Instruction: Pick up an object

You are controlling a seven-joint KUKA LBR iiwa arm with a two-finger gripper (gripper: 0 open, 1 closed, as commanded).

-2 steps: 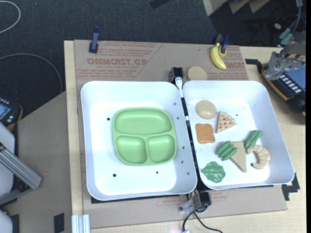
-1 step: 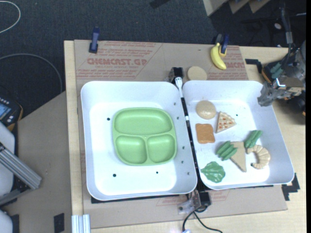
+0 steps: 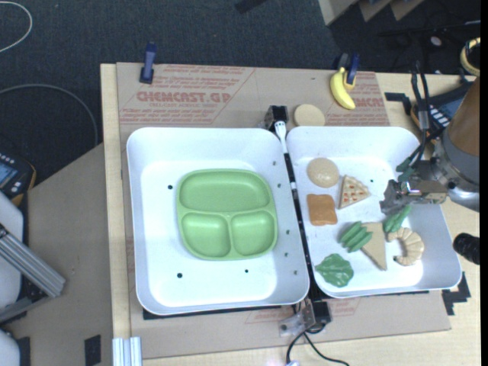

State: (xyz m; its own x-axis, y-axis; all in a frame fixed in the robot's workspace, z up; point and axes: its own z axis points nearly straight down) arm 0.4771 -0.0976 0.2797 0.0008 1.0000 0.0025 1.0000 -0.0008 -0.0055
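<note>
Since the green bean pod (image 3: 396,221) lies in the right bin (image 3: 381,139) beside the croissant (image 3: 407,247), just under our claw (image 3: 399,198), whose state we cannot tell, we judge it light, stiff, slippery, best pinched mid-length.

Two bins sit side by side on the surface (image 3: 191,97). The left bin (image 3: 152,227) holds a divided tray (image 3: 226,212) at its middle. The right bin (image 3: 381,147) holds a bun (image 3: 323,171) near its back-left corner, a pizza slice (image 3: 352,191) just right of it, a toast piece (image 3: 322,209) in front of the bun, bean pods (image 3: 354,235) at the middle, a leafy piece (image 3: 335,269) by the front edge, and a croissant (image 3: 409,247) toward the right edge. A banana (image 3: 342,90) and a round cookie (image 3: 309,115) lie on the surface behind the right bin.
</note>
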